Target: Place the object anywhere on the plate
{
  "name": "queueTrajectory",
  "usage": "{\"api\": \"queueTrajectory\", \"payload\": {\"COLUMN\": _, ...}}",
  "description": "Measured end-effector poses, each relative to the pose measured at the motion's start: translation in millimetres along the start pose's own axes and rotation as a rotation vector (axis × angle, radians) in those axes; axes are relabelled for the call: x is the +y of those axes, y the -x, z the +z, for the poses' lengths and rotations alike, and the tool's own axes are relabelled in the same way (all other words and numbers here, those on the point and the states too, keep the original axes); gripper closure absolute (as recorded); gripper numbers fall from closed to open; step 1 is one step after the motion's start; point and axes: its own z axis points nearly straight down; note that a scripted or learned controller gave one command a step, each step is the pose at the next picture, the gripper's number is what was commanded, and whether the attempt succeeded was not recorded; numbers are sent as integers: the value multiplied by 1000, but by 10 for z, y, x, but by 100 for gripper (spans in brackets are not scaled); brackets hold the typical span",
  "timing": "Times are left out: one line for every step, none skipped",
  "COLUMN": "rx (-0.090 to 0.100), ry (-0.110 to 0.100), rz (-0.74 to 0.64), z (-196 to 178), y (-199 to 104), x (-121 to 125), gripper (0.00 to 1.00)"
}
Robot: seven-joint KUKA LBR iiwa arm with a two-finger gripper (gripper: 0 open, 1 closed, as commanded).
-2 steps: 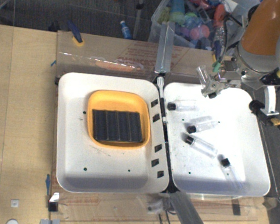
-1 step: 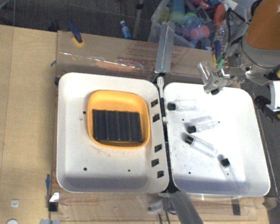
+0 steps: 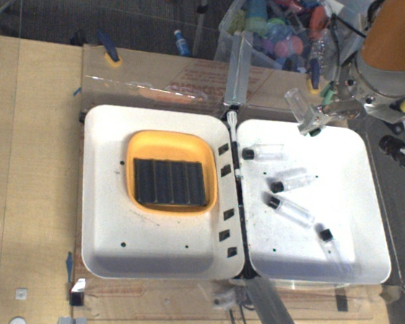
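An orange plate (image 3: 135, 150) lies in the left white bin (image 3: 99, 240), and a black ribbed rectangular block (image 3: 169, 182) rests flat on it. Several clear plastic vials with black caps lie loose in the right bin (image 3: 371, 213): one (image 3: 261, 153) near its back left, one (image 3: 292, 182) in the middle, one (image 3: 291, 210) just below that, and one (image 3: 330, 240) toward the front right. My gripper (image 3: 308, 117) hangs over the right bin's back edge, above and apart from the vials. I see nothing clearly held in it.
A metal divider with black clips (image 3: 229, 197) runs between the two bins. A crate of coloured toys (image 3: 284, 22) stands behind the bench. The arm's orange band (image 3: 399, 31) is at the top right.
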Motion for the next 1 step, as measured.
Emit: {"api": "queueTrajectory", "payload": {"rx": 0, "ry": 0, "rz": -44, "z": -224, "y": 127, "x": -41, "gripper": 100}}
